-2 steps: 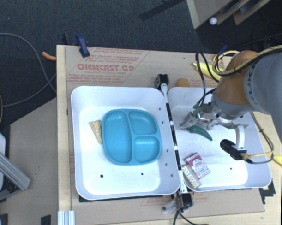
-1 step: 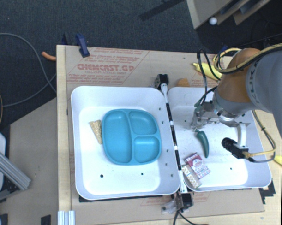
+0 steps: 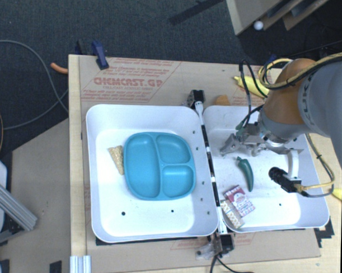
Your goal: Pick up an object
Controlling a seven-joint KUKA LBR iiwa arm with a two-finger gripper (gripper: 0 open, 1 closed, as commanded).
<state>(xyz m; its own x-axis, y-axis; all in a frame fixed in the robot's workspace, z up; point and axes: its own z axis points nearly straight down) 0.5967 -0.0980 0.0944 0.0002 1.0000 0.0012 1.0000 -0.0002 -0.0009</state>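
My gripper (image 3: 244, 148) hangs over the upper part of the right bin (image 3: 308, 216), open, with nothing between its fingers. Just below it a small green pepper-shaped object (image 3: 246, 171) lies on the bin floor, apart from the gripper. A red and white packet (image 3: 236, 204) rests near the right bin's lower left corner. In the left bin (image 3: 101, 209) sits a blue divided plate (image 3: 159, 164), with a tan crumbly piece (image 3: 116, 156) against its left edge.
The divider rail (image 3: 208, 162) between the two bins runs just left of the gripper. Yellow and black cables (image 3: 257, 86) loop behind the right bin. A blue clamp (image 3: 99, 54) sits at the bench's back left.
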